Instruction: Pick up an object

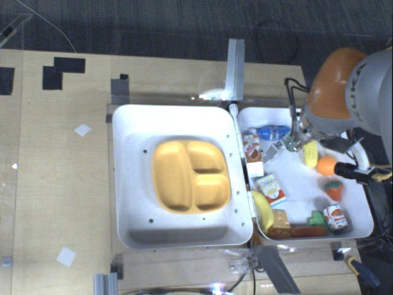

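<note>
Gripper parked over the right bin, nothing seen being held

Gripper [293,141] is being held low over the back part of the right bin [368,223], just beside the blue water bottle [268,131] and the yellow item [310,153]. Whether anything is being pinched can't be told, too small and cluttered right there. The grey arm [374,91] with its orange band [331,85] is being reached in from the right.

Plenty of pickable stuff is being kept in that right bin: an orange ball [326,165] near the right wall, a strawberry [334,190] just in front of it, a small can [335,217] in the front corner, a green piece [317,218] beside the can, a banana [263,208] along the left wall, a brown block [280,223] touching the banana's front end, and a couple of snack packets [269,187] in the middle.

Over in the left bin [132,165], a yellow divided tray [190,176] is being seated flat in the middle, well apart from the gripper.
</note>
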`<action>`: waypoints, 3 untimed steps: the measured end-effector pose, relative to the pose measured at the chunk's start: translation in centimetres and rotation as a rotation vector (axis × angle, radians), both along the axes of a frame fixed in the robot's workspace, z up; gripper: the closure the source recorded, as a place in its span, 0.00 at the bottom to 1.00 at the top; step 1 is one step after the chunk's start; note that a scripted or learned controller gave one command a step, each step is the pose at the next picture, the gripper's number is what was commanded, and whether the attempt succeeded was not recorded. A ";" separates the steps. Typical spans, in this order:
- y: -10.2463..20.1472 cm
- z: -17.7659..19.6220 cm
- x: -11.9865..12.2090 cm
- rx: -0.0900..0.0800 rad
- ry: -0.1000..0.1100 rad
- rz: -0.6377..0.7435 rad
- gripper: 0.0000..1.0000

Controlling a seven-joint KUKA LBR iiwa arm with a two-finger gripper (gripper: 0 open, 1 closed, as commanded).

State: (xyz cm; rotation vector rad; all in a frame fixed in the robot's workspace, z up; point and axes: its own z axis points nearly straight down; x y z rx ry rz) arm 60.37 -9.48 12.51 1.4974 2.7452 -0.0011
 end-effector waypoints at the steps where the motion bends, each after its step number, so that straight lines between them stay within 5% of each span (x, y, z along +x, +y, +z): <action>1: -11.3 -0.8 -2.8 0.002 0.002 0.168 0.00; 2: -9.9 -2.8 1.1 0.021 0.006 -0.157 0.00; 3: -6.9 -0.1 6.9 0.009 0.000 -0.161 0.00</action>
